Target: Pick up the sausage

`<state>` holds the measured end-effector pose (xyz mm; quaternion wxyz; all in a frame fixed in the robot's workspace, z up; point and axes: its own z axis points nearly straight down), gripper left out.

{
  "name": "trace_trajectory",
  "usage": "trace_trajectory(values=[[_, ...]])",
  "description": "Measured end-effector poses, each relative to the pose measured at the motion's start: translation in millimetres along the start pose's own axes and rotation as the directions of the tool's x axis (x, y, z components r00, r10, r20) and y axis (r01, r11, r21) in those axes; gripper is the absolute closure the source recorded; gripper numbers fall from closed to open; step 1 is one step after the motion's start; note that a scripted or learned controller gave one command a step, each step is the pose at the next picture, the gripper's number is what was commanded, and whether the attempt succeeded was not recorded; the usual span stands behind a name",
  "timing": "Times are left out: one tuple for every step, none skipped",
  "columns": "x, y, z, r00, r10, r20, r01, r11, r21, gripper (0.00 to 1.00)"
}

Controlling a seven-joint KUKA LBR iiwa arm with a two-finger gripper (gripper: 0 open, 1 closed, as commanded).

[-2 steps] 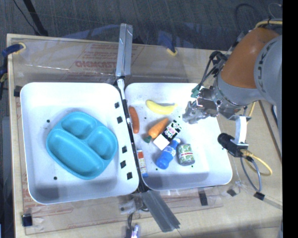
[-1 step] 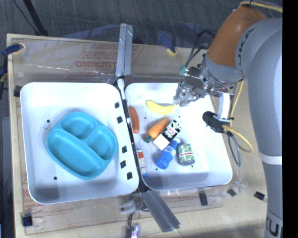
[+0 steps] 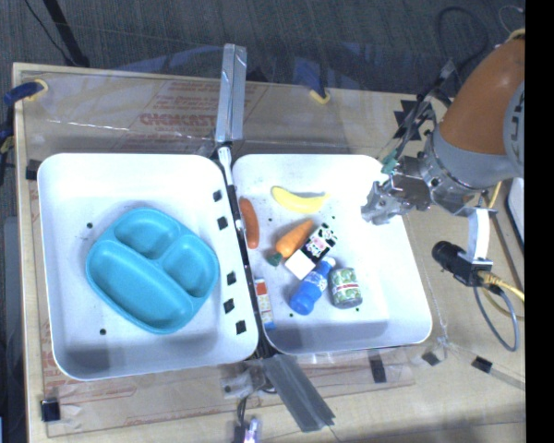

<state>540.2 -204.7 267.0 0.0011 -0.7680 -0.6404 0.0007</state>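
Grey arm with orange band reaches in from right; gripper [image 3: 377,206] above right bin's [image 3: 402,317] right edge, grip state indiscernible. Reddish-brown oblong sausage [image 3: 249,222] well left, by divider.

1. The scene is lit evenly and fairly brightly from above; the two white bins [image 3: 65,340] are rendered close to overexposed.
2. Soft, short shadows are cast beneath the blue divided plate [image 3: 152,268] and around the small items in the right bin.
3. Faint glare is seen on the clear plastic sheet [image 3: 148,109] covering the tabletop [image 3: 28,90].
4. Focus is moderate throughout; fine detail is softened by low resolution.
5. The dark floor [image 3: 286,7] is left dim.
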Motion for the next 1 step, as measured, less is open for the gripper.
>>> trace_trajectory(values=[[61.4, 10.4, 3.5, 1.000, 0.010, 0.001, -0.010, 1.000, 0.000, 1.00]])
